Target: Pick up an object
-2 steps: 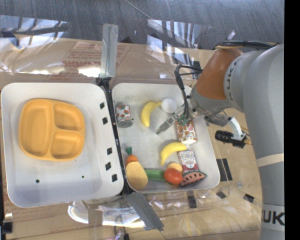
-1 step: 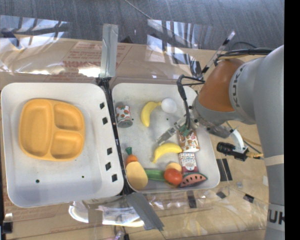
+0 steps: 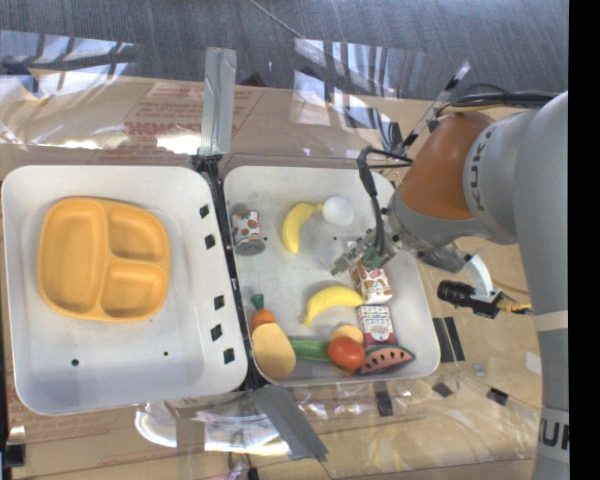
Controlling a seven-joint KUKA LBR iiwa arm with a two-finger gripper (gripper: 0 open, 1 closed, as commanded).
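My gripper hangs low in the right bin, near its right side. Directly below it and touching or nearly touching lies a small red-and-white carton. A white ball and a yellow banana sit to its upper left. A second banana lies just below-left of it. I see nothing clearly held.
Also in the right bin are a small can, a carrot, a yellow potato-like piece, a green vegetable, a tomato, a watermelon slice and another carton. The left bin holds a yellow divided plate.
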